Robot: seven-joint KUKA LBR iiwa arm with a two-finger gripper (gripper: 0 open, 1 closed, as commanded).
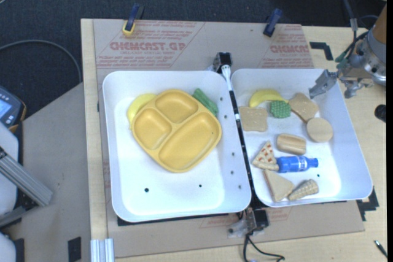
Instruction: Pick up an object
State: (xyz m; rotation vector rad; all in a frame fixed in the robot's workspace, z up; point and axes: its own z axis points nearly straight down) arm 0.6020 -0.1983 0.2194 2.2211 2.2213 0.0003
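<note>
Up at the far right corner of the right bin (359,150), the end effector (334,84) hung over the bin's rim. Its two grey fingers (322,84) looked spread apart, and nothing sat between them.

The right bin held lots of toy food. A yellow banana (265,96) lay near its far left corner, with a bumpy green ball (280,109) touching it. A tan bread slice (253,119) sat by the left edge, next to the divider between the bins. A tan wedge (303,107) lay just under the end effector, and a round tan cookie (319,130) sat beside it. A small bun (291,144) was in the middle. A pizza slice (266,157) lay near the left edge, touching a blue bottle (296,164) that lay on its side. At the near edge sat a tan triangle (277,184) and a waffle cone (304,189), close together.

The left bin (123,181) held a yellow tray (177,130) with three parts. A yellow thing (137,105) peeked out from under the tray's far left side. A green thing (206,101) stuck out at its far right side.

Both bins sat side by side on the brown surface (184,43). Two clamps, one yellow (131,21) and one blue (272,22), held its far edge.
</note>
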